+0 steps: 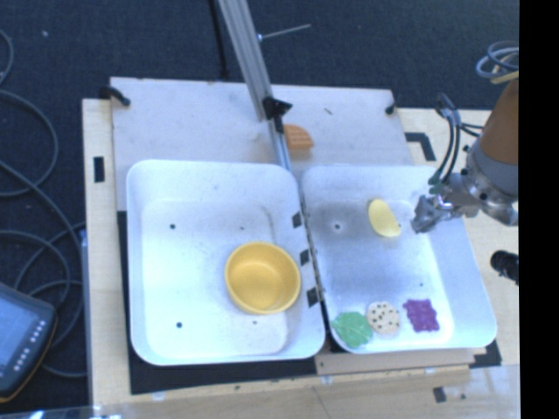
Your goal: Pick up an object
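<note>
- Camera view: hand (425,216) sits over the right bin (454,269), close to its right wall toward the far edge, with the grey wrist and orange band coming in from the right.
- Can't tell how far open the hand is — its tip is a small dark blur. Nothing visible between the tips.
- Yellow oval piece (383,218) lies on the right bin's floor just beside the hand, on the side toward the left bin; touching or not, can't tell.
- Near edge of the right bin holds three pieces in a row: green piece (351,328) at the near-left corner, spotted cream piece (383,318) beside it, purple piece (422,314) next along.
- Left bin (166,234) has a yellow bowl (262,277) upright, toward its right wall.
- Orange object (298,138) on the counter (175,116) behind the bins, beside the slanted metal rail (249,51).
</note>
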You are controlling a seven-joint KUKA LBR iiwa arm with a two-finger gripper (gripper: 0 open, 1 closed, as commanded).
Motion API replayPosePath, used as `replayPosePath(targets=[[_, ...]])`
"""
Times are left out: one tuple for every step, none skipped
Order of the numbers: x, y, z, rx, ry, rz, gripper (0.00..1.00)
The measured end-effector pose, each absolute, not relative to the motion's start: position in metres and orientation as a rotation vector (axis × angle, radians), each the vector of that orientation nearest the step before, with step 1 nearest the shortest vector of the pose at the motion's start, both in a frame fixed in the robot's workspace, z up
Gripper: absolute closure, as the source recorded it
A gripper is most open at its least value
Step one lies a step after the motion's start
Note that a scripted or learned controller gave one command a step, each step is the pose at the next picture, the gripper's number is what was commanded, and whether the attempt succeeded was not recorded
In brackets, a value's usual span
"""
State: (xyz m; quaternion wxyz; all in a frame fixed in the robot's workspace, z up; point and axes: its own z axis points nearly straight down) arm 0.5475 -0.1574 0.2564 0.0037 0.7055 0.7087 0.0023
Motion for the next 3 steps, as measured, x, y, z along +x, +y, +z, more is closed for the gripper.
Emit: replayPosePath(targets=[[0.545, -0.096, 0.257, 2.211, 2.232, 0.005, 1.0], [0.536, -0.042, 0.244, 2.214, 2.229, 0.001, 1.0], [0.526, 0.008, 0.233, 2.215, 2.229, 0.001, 1.0]])
